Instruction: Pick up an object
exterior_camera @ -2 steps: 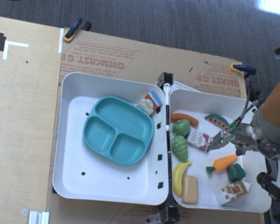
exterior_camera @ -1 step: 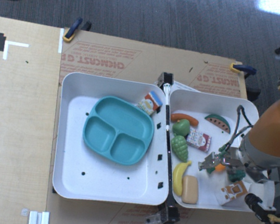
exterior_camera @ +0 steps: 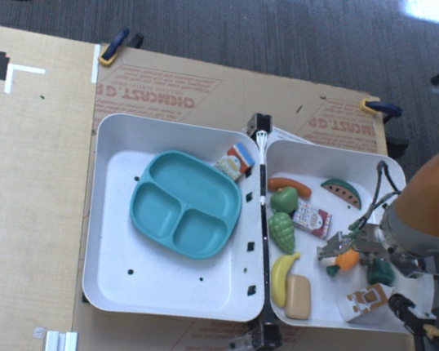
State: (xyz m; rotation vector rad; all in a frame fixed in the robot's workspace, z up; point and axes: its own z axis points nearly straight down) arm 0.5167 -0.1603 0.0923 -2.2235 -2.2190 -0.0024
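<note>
1. Pincer [exterior_camera: 342, 254]: lowered into the right bin [exterior_camera: 338, 158], its metal fingers closed around a small orange toy [exterior_camera: 346, 260].
2. Arm [exterior_camera: 434, 200]: grey with an orange band, entering from the right.
3. Right bin contents: sausage [exterior_camera: 290, 185], watermelon slice [exterior_camera: 342, 191], green pepper [exterior_camera: 284, 199], red-and-white packet [exterior_camera: 310, 219], green bumpy vegetable [exterior_camera: 282, 231], banana [exterior_camera: 282, 275] touching a tan block [exterior_camera: 298, 296].
4. Left bin [exterior_camera: 104, 227]: a teal divided plate [exterior_camera: 185, 204]; a small carton [exterior_camera: 235, 162] in the far right corner.

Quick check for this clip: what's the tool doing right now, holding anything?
Tool: low in the right bin, at an orange toy carrot; whether it grips it cannot be told.
</note>
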